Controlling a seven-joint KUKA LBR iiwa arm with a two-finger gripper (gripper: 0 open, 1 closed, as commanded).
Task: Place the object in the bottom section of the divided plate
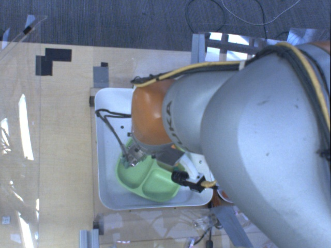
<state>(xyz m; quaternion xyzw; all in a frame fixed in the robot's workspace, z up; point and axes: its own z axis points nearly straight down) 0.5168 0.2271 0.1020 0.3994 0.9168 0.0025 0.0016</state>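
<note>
Near bench edge: pale wood-grain bench [57, 138], smooth, with metal brackets at the corners of the white bin [106, 190], seemingly to pin it in place.
White bin: shallow, glossy, rounded corners; its low walls keep things within the arm's reach.
Divided plate: light green divided plate [150, 182], matte plastic by the look of it, with raised ridges splitting it into soft-edged sections. It lies in the bin's lower half, partly under the arm.
Jaws: the gripper [130, 160] hangs over the plate's upper left part, just above or touching it. Whether the jaws are parted, clenched or holding anything, I cannot tell; the wrist hides them.
Task's object: I cannot pick it out; it may be under the wrist.
Arm: smooth grey arm [248, 123] with an orange band [147, 112], cables clipped along it so they follow the joints.
Far side: dark ribbed floor [129, 14] with loose wires.
</note>
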